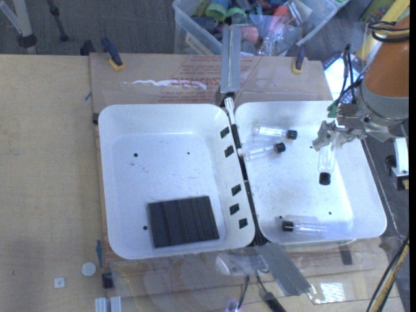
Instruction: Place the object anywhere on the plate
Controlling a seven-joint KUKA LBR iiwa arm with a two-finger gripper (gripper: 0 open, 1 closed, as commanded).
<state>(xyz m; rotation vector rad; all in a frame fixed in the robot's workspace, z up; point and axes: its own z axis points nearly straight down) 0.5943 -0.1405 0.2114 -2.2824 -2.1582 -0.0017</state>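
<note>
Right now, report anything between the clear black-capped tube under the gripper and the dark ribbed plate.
Only the joined white bin rims with black clips separate the clear black-capped tube from the dark ribbed plate; other tubes lie aside.

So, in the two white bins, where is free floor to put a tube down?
The left bin is bare between its back wall and the dark ridged plate. In the right bin, the middle floor is free; two tubes crowd the back, one tube lies at the front, and the claw hangs at right.
</note>
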